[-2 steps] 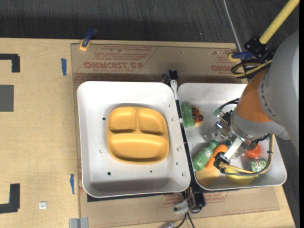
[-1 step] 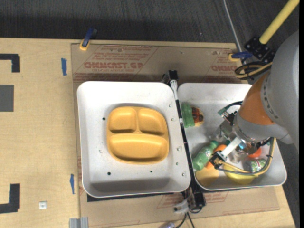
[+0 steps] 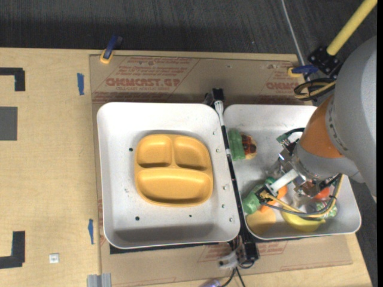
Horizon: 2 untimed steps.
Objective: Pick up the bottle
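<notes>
We see a dark grey carpet floor [image 3: 179,11] at the top; below lies a pale wooden bench top [image 3: 48,178]; a flat brown cardboard sheet with red letters [image 3: 143,79] rests on it; black tape marks [image 3: 20,81] sit left.

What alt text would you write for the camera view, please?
The robot's gripper is low in the cluttered right bin, close above a banana. The left bin holds a yellow divided plate.
</notes>
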{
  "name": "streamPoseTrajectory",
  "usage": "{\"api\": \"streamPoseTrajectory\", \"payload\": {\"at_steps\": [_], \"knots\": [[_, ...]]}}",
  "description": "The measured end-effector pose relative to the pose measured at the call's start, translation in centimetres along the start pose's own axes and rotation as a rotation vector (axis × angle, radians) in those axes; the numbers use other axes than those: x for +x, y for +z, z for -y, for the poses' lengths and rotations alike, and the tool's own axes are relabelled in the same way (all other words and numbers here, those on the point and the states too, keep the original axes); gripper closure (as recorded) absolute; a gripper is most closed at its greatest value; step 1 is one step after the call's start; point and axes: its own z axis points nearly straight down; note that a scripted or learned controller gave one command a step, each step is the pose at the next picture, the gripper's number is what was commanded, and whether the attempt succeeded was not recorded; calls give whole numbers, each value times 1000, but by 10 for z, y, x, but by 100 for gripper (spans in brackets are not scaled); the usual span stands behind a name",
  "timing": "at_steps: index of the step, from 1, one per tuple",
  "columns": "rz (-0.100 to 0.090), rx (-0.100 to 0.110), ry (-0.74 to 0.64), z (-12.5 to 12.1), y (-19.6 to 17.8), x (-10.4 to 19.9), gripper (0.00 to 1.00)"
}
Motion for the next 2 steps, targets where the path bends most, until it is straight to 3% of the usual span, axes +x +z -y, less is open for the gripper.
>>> {"api": "streamPoseTrajectory", "payload": {"at_steps": [1, 2], "knots": [[5, 6, 295, 44, -98, 22, 0], [6, 9, 196, 116, -98, 52, 0]]}}
